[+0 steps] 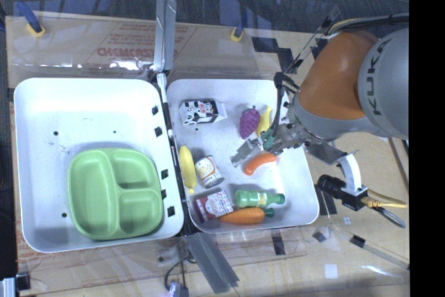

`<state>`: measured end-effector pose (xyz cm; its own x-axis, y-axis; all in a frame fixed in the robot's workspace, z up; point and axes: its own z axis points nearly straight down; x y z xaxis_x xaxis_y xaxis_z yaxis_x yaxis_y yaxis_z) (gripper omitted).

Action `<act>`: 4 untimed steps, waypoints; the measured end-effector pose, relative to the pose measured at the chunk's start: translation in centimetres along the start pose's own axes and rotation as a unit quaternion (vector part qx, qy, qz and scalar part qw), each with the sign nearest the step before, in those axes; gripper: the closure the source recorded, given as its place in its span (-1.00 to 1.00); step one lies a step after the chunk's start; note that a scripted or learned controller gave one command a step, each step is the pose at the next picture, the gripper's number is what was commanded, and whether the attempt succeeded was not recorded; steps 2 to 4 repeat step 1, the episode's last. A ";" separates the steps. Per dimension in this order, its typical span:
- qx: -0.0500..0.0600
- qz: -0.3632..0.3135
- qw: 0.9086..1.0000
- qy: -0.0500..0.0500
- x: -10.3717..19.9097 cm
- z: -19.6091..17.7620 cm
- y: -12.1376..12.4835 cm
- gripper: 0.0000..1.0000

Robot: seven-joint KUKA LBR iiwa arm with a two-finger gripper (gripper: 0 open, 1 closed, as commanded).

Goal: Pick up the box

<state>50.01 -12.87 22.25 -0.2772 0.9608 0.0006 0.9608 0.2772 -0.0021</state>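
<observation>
Worktop [83, 268] of pale wood, bearing two shallow white bins side by side. Left bin [42, 108]: green divided tray [115, 193] toward its near right corner. Right bin [295, 184], from its left wall across: yellow banana [187, 167] along the left wall; small can [207, 171] just beside it; black-and-white box [201, 112] near the far left corner, lying flat, apart from the jaws; dark red packet [214, 204] near the front edge, with an orange carrot [243, 216] at the front rim; green bottle [257, 199] lying on its side just behind the carrot; purple grape bunch [249, 122] near the middle of the far half; small orange-red vegetable [260, 163] right of centre. Jaws [268, 144] low over that orange-red piece and the grapes, nothing visibly held; spread impossible to judge. Grey arm [348, 90] with orange band over the bin's right edge.
</observation>
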 end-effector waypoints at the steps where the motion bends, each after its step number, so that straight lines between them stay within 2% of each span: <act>1: 0.001 -0.002 1.000 0.001 3.3 12.7 -1.6 -1.00; 4: 0.001 -0.002 1.000 0.001 3.3 12.7 -1.6 -1.00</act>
